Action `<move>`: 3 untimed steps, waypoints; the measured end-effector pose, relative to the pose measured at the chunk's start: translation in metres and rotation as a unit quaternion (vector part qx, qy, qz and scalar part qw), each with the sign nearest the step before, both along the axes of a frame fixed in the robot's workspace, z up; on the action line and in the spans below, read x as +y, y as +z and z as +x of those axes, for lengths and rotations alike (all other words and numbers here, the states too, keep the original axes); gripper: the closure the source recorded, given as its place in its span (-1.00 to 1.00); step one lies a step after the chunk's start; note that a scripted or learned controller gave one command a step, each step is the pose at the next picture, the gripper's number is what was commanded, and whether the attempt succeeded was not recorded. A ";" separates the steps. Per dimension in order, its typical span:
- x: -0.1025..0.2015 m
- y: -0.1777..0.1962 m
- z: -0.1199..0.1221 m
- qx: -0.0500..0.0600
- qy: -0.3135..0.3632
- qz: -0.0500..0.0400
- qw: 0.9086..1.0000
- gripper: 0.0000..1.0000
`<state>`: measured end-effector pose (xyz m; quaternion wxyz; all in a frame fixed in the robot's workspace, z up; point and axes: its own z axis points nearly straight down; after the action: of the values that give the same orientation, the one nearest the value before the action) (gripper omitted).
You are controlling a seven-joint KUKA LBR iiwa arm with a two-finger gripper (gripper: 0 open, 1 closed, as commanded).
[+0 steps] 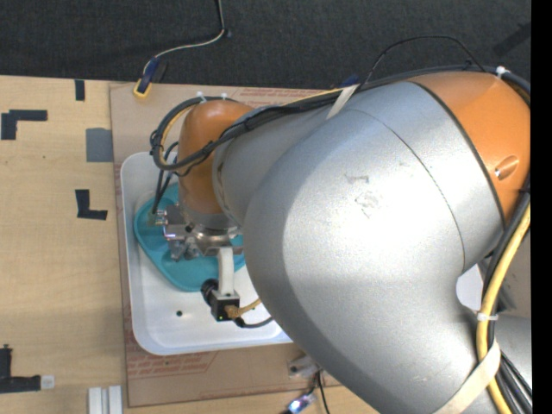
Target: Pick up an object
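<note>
Arm (379, 231): grey KUKA body with an orange band, entering from the right and covering most of the right half of the camera view; black cables run along its upper side. Wrist: orange section above the near bin, pointing down. Gripper (185, 240): metal end piece low over the left part of the bin, directly above a teal object — whether it is released, clenched or grasping anything cannot be told, since the wrist hides the tips. Teal object (159, 244): flat, rounded, lying on the bin floor toward its left side, partly covered by the gripper assembly. White bin (138, 257): shallow, rounded corners, resting on a cardboard sheet on the bench; left wall and front edge visible. Small black and white attachment (222, 296): hangs off the wrist over the bin floor, with a cable. Bench (52, 257): wood-toned, bearing black tape marks at left.
</note>
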<state>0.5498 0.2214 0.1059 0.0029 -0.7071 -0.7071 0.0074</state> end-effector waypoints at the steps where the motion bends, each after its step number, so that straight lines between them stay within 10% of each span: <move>1: -0.020 0.192 0.045 -0.016 0.001 0.005 1.000 1.00; 2: 0.013 0.107 0.019 -0.004 0.002 0.002 1.000 1.00; 3: 0.011 0.031 -0.056 0.001 0.001 0.001 1.000 1.00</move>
<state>0.4935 0.2324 0.1373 0.0040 -0.7066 -0.7076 0.0075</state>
